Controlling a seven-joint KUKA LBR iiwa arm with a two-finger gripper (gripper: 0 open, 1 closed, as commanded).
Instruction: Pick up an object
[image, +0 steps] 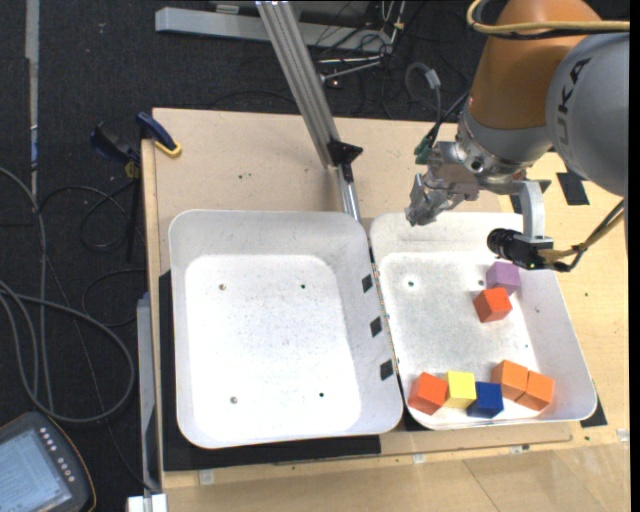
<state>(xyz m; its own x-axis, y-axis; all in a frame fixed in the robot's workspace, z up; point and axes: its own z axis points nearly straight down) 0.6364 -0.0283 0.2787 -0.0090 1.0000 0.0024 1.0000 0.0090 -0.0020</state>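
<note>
The arm (540, 80) hangs over the right bin (440, 300), its gripper (422, 212) above that bin's far left corner; its jaw state I cannot tell. Blocks lie in that bin: purple (503, 276) and red (492, 304) mid-right; orange (429, 392), yellow (461, 388), blue (487, 399) along its near wall.

Two white bins, left (200, 240) and right (570, 340), of smooth plastic with a faint sheen, floors speckled with dark flecks. Beneath them a bench (250, 150) of pale, matt board, wood-like, lightly marked. Blocks of matt, even colour: purple (504, 275), red-orange (492, 304), orange (429, 391), yellow (461, 387), blue (487, 399), material not clear. Glossy orange band (520, 50) and smooth grey shell (600, 90) on the arm. Bare metallic look on the gripper (420, 213). Ribbed metal rail (300, 80) slanting across. Dark, matt carpet-like floor (70, 60).
</note>
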